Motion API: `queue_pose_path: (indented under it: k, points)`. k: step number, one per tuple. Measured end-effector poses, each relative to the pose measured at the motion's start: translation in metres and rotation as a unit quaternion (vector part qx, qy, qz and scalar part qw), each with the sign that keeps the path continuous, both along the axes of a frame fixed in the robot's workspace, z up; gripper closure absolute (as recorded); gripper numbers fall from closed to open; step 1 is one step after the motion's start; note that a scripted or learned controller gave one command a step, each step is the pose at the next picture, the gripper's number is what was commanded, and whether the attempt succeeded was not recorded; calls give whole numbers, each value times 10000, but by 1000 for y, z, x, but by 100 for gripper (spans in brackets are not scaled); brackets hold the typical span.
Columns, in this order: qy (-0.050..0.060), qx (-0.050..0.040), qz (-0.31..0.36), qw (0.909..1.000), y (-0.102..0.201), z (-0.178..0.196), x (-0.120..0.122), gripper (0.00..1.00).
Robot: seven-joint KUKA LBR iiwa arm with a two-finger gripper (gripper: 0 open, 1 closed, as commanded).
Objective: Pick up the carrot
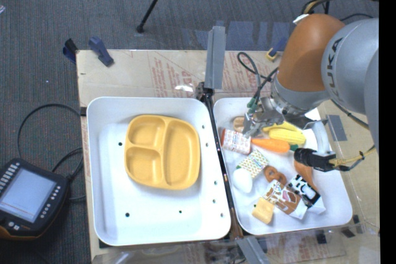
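Gripper (252, 123) hovered just left of carrot (270, 145), finger state unclear. Risk: corn (286, 133) and box (236, 141) crowded carrot, wrong-item grab likely.

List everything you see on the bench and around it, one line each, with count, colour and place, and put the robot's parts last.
carrot: one, orange, right bin, upper middle
corn cob: one, yellow, right bin, just above the carrot
red-and-white packet: one, right bin, left side
egg: one, white, right bin, lower left
cheese wedge: one, pale yellow, right bin, bottom
divided plate: one, yellow, left bin
bins: two, white, side by side on the bench
handheld screen: one, dark, floor at left
arm: one, grey with orange band, reaching in from the right
pincer: one, over the right bin's upper left
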State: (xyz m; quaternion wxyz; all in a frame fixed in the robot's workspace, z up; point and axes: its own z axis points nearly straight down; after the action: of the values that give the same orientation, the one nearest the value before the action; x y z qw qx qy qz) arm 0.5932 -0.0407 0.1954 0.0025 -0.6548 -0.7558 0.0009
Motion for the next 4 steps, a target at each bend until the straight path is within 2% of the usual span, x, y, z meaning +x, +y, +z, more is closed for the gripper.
queue_pose_path:
  k: [1,2,3,4]
  points:
    - [4,0,-3,10000,0,0,0,0]
    - [0,-13,-144,9999,-82,-19,-23,0]
    - [-93,-13,-843,9964,-77,-90,11,0]
    - [-165,-60,-298,9994,-74,-95,30,0]
